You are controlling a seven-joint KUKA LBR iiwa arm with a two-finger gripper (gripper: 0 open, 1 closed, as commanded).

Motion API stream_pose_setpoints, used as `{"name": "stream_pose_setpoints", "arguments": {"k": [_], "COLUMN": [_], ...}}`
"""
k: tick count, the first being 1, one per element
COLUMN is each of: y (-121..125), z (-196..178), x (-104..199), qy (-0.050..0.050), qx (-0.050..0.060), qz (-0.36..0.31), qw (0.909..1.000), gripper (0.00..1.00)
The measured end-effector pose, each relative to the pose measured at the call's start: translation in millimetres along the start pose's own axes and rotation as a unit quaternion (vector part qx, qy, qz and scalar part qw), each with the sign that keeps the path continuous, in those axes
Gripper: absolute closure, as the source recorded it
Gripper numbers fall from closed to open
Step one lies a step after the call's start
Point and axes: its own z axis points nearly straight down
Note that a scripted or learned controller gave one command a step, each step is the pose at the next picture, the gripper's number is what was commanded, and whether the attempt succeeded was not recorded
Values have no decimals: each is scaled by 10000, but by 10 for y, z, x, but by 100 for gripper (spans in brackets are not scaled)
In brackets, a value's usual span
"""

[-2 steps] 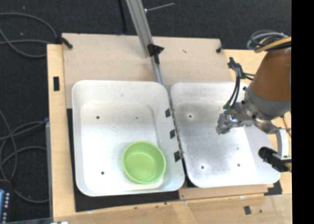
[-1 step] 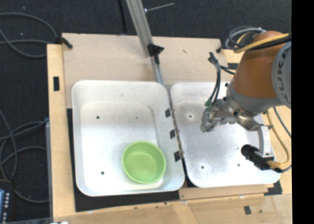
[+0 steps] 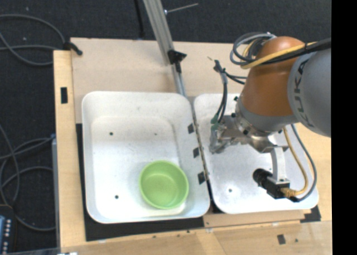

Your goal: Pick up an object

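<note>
My arm hangs over the right bin; its gripper nears the divider, grip unreadable. Bowl sits near-right in the left bin.

Counter holds two white bins: left bin, right bin beside it. Metal pole behind left bin; black cables off counter's left.

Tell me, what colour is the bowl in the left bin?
The bowl is light green, seen clearly in the camera view.
</note>
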Motion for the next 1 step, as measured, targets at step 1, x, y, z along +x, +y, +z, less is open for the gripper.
{"name": "stream_pose_setpoints", "arguments": {"k": [1], "y": [-64], "z": [-10], "x": [457], "qy": [-1], "qx": [8], "qz": [4], "qw": [10000], "gripper": [100]}}
